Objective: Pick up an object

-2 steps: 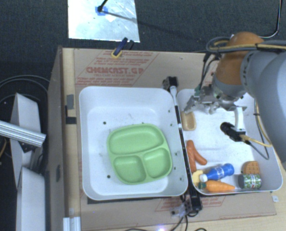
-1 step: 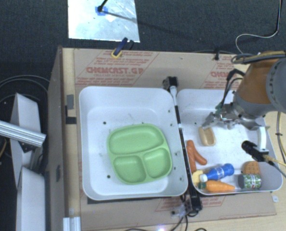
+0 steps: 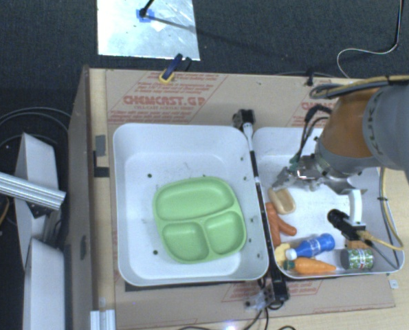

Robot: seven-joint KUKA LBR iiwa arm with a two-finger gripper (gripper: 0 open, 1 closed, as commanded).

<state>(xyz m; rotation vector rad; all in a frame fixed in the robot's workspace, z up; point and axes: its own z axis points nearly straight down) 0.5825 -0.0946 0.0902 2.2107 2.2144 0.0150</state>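
The tan bread-like piece (image 3: 282, 200) is lying near the upper left of the right bin (image 3: 273, 143), just beside the divider, and it is looking like the likeliest target, since the gripper (image 3: 295, 175) is hovering just above and to the right of it. You are wanting to bring the tool straight down over the middle of that piece, keeping clear of the bin wall on its left and of the orange carrot (image 3: 281, 222) touching or nearly touching its lower edge (a skewed descent could nudge both). Whether the jaws are open or closed, you cannot tell from this slant. Further down the bin, the blue bottle (image 3: 317, 245), a second carrot (image 3: 315, 267) and a small green can (image 3: 359, 258) are crowding the lower edge. The arm (image 3: 369, 133) is reaching in from the right of the frame, its orange band sitting above the wrist, bent downward toward the bin. The green divided plate (image 3: 199, 218) is resting in the left bin (image 3: 142, 150).
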